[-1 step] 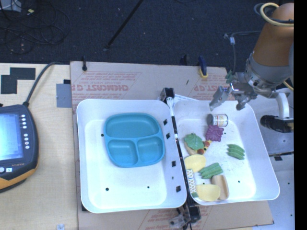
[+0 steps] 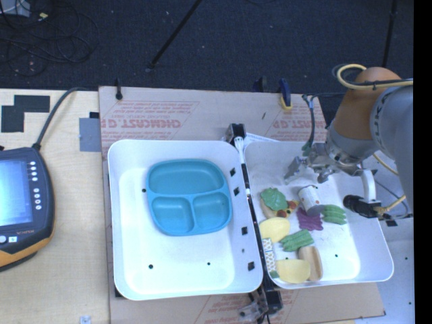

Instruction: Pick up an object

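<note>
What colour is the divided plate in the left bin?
The divided plate is light blue, clearest in the camera view.

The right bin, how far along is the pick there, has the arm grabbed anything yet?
Done: the arm has reached over the right bin. In hand: the gripper hovers near the bin's far side, above the silver can, with nothing visibly held. Left: every toy lies in the bin, and the blue tray sits alone in the left bin.

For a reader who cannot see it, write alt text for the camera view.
A grey arm's gripper hangs above the right white bin, over a pile of small toy foods. The left white bin holds a blue divided plate.
</note>
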Robot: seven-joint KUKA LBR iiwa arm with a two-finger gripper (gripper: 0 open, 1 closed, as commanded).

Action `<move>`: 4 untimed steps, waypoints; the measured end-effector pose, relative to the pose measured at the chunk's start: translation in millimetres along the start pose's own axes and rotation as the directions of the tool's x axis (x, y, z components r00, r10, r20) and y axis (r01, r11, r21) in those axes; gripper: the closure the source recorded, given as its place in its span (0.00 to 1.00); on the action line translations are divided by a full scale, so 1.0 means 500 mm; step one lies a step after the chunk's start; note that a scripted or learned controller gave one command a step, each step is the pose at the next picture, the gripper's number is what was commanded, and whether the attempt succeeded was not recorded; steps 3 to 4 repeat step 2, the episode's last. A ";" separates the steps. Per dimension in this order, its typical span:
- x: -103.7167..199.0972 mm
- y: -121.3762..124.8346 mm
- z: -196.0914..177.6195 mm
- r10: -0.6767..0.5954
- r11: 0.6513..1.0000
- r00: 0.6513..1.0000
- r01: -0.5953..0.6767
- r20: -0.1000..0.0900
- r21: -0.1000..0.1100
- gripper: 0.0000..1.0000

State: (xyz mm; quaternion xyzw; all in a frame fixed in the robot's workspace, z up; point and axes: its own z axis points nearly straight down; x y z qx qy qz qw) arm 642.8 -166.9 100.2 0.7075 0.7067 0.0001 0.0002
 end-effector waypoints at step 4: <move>-0.010 -0.148 0.003 0.006 1.000 1.000 -0.006 -0.002 0.002 1.00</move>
